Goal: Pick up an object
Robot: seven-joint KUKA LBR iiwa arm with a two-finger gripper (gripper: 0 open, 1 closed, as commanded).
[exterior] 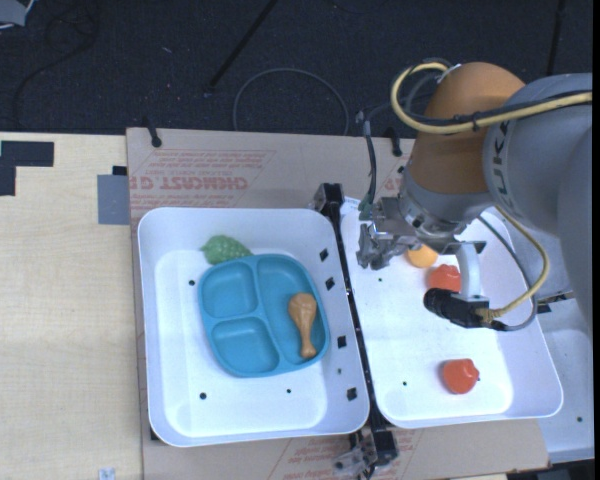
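Observation:
In the right bin [520,388] lie three small toys: a yellow-orange piece [421,257] near the back, an orange-red piece [443,277] just in front of it, and a red piece [460,375] toward the front. My gripper [376,249] hangs low over the back left corner of this bin, just left of the yellow-orange piece and close to the divider. The arm's orange band [460,128] and grey body cover the bin's back right part.
The left bin [170,388] holds a blue sectioned plate [245,333] with a tan toy drumstick [304,322] on its right side. A green leafy toy [225,249] lies behind the plate. A black cable fitting [455,309] hangs from the arm over the right bin.

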